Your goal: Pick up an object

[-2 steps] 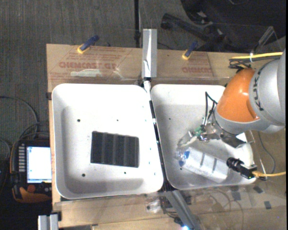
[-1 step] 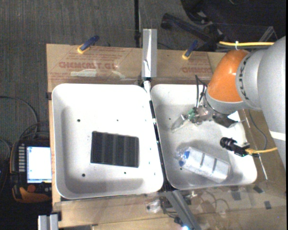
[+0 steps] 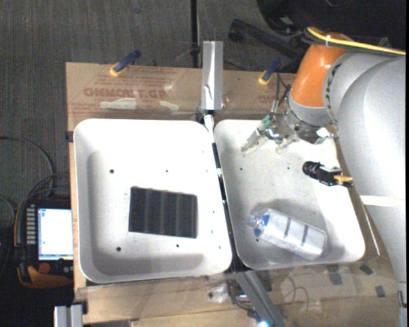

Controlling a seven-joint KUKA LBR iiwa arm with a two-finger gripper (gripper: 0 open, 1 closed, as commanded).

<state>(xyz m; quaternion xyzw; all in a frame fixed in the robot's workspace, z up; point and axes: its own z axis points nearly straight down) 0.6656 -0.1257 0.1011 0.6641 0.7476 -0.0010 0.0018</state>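
1. Closest to me is the clear plastic bottle [image 3: 290, 231]. It's lying on its side at the near end of the right bin [image 3: 286, 182], cap end pointing toward the divider between the two bins. Nothing is touching it.
2. Next door in the left bin [image 3: 102, 203] there's a flat dark ribbed mat [image 3: 163, 212], sitting roughly in the middle, also on its own.
3. Off on the floor to the left is a teach pendant [image 3: 46, 240] with its screen lit up.
4. Further back, the gripper [image 3: 264, 144] is over the far end of the right bin, well apart from the bottle. The fingers [image 3: 251, 144] look spread apart, with nothing between them.
5. Behind that you get the orange band [image 3: 313, 73] and the big grey arm [image 3: 368, 114] coming in from the side.
6. At the very back there's a cardboard sheet [image 3: 136, 94] on the table, held down by a blue clamp [image 3: 125, 62].
7. Progress-wise I'd say the pick hasn't really happened yet, since nothing is grabbed or lifted. The bottle looks like the obvious target in that bin, so what's left is basically everything: move over it, come down, close, lift.
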